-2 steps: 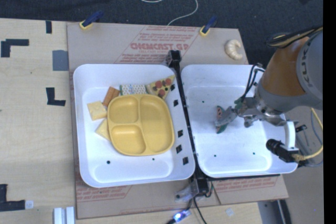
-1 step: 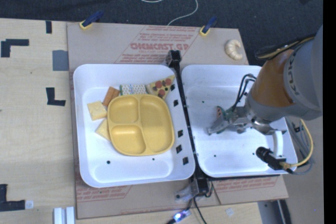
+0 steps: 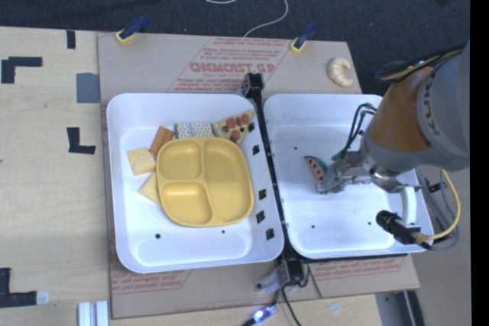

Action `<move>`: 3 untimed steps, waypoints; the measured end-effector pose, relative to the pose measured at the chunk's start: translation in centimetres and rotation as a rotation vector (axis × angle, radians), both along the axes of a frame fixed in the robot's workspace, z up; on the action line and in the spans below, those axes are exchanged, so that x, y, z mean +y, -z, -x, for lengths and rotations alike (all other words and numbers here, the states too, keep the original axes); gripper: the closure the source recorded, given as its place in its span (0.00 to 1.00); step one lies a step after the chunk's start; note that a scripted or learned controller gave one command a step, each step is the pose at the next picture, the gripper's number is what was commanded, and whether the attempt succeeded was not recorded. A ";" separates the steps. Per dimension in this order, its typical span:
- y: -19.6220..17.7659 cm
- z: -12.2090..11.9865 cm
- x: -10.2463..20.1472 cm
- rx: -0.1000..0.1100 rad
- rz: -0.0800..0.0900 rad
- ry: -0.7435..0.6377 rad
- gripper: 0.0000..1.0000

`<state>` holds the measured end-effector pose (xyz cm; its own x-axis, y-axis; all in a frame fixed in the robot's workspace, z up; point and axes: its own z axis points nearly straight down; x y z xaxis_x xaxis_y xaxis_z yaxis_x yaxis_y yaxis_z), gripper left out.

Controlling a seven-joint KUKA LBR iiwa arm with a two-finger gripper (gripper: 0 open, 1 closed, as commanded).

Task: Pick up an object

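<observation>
A small watermelon-slice toy (image 3: 314, 165), red with a green rim, lies in the right bin (image 3: 306, 229) near its middle. My gripper (image 3: 328, 181) is down in that bin, right beside and just below the slice, touching or nearly touching it. In the left bin (image 3: 134, 240) a yellow divided plate (image 3: 205, 181) rests, with tan cracker-like pieces (image 3: 142, 160), an orange-brown piece (image 3: 161, 138) and a pizza-slice toy (image 3: 235, 124) around its upper edge.
A black divider (image 3: 263, 164) runs between the two bins. A pale shell-like object (image 3: 341, 71) sits on the cardboard beyond the right bin. The arm's grey body and orange band (image 3: 401, 118) cover the right bin's right side. A white cable (image 3: 244, 0) loops at the back.
</observation>
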<state>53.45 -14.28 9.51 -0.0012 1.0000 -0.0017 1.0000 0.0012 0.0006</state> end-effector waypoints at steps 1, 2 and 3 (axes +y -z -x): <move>-6.3 -0.1 0.3 -0.003 -0.001 -0.001 1.00; -10.6 -0.6 0.6 -0.002 -0.001 -0.001 1.00; -13.0 -0.6 0.7 0.000 -0.002 -0.001 1.00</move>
